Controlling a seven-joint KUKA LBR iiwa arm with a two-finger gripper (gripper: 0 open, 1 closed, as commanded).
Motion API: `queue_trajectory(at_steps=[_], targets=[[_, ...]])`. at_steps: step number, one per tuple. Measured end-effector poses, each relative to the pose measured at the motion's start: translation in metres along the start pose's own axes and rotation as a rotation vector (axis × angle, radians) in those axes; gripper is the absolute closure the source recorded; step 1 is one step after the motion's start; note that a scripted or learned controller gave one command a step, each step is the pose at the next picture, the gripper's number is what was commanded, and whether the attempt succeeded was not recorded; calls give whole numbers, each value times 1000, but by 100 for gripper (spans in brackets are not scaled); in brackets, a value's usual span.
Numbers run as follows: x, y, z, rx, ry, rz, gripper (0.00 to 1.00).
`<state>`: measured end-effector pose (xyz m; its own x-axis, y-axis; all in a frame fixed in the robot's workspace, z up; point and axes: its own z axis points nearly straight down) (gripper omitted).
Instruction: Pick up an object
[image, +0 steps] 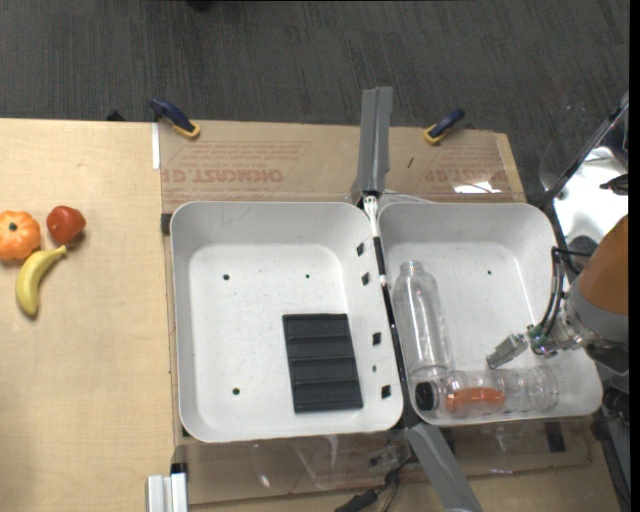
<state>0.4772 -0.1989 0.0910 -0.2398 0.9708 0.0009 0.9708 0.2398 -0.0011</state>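
Note:
The right bin (470, 225) holds two clear plastic bottles. One bottle (420, 318) lies lengthwise along the bin's left wall. The other bottle (487, 392), with something orange inside and a black cap, lies across the front wall. My gripper (508, 349) hangs low over the right bin's front right part, just above the orange-filled bottle, and nothing is visibly held in it. The arm (608, 285) enters from the right edge. A black ridged rectangular block (322, 362) lies flat in the left bin (200, 300), far from the gripper.
On the wooden table to the left lie an orange fruit (17, 237), a red fruit (66, 224) and a banana (34, 281). Two blue-and-yellow clamps (174, 117) (443, 124) hold the cardboard behind the bins. A grey bar (375, 140) runs back between the bins.

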Motion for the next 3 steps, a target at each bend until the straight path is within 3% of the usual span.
queue_trajectory(at_steps=[1, 2, 3], targets=[[66, 18, -1, -4, -4, -234, 0], [32, 68, 0, -1, -2, 30, 0], [-1, 59, -73, 0, -2, 95, 0]])
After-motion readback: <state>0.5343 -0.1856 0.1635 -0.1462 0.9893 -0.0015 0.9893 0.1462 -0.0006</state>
